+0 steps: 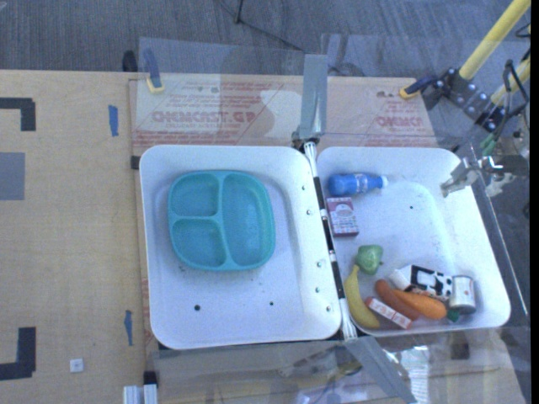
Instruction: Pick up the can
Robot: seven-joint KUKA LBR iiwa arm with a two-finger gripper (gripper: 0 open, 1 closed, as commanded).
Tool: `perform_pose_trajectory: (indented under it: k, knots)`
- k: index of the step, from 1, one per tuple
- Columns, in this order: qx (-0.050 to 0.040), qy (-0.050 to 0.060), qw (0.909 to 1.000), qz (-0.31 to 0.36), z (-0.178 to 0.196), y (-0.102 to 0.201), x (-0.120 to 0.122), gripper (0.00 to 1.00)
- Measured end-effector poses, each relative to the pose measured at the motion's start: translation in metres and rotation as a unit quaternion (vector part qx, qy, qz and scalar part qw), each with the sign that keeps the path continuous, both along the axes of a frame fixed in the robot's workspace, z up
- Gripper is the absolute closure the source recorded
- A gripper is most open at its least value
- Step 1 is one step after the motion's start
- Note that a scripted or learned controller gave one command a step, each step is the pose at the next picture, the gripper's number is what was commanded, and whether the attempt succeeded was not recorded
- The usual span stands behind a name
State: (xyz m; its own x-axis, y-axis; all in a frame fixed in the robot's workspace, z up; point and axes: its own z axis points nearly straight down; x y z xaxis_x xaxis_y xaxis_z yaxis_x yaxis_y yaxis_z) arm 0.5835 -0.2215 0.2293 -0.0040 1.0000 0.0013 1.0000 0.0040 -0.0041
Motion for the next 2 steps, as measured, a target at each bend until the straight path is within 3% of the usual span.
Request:
perform_pose_trajectory:
  k: [1, 2]
  knots:
    - [-0.0014, -0.003, 0.9958, 0.092, 0.02, 0.0, -0.002, 0.0]
    - [-0.0002, -0.004, 0.9831, 0.183, -0.11, 0.021, -0.096, 0.0]
